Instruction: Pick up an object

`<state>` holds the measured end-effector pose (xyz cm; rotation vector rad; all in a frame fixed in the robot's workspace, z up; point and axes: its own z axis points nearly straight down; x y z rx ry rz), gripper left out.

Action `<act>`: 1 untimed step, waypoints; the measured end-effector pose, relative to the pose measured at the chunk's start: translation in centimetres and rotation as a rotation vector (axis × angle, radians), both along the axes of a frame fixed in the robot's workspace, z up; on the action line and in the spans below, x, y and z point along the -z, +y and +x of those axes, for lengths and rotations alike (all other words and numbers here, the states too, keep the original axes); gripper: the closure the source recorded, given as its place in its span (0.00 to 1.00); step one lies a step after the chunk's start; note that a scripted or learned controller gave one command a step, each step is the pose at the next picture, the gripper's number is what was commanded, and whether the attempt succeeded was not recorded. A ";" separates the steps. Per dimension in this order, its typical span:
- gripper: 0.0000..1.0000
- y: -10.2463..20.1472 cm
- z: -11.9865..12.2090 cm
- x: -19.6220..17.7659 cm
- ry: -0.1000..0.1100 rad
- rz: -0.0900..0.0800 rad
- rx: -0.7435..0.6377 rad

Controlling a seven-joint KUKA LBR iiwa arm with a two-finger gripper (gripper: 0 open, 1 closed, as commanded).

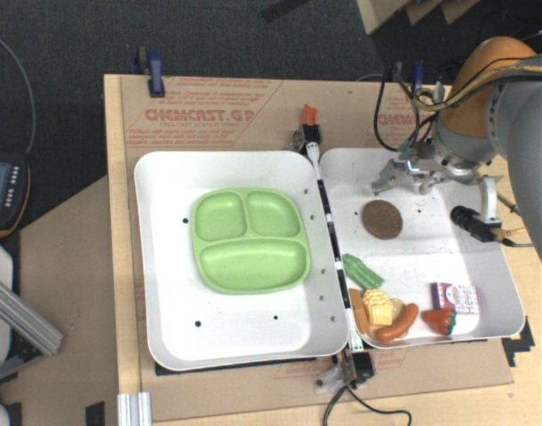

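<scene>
One brown round patty (381,219) lies flat in the right bin (492,278), apart from the toy food along the near edge. Just beyond it the gripper (405,175) hangs with fingers spread apart, holding nothing. A green divided plate (249,240) sits in the left bin (164,264).

The brown patty (381,219) lies apart, with bare floor around it. 4 other foods crowd the right bin's (492,264) near edge.
</scene>
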<state>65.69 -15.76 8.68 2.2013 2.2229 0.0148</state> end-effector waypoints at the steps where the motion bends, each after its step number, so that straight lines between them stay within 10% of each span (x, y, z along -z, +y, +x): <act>1: 0.00 2.1 -4.4 0.2 0.020 0.005 0.010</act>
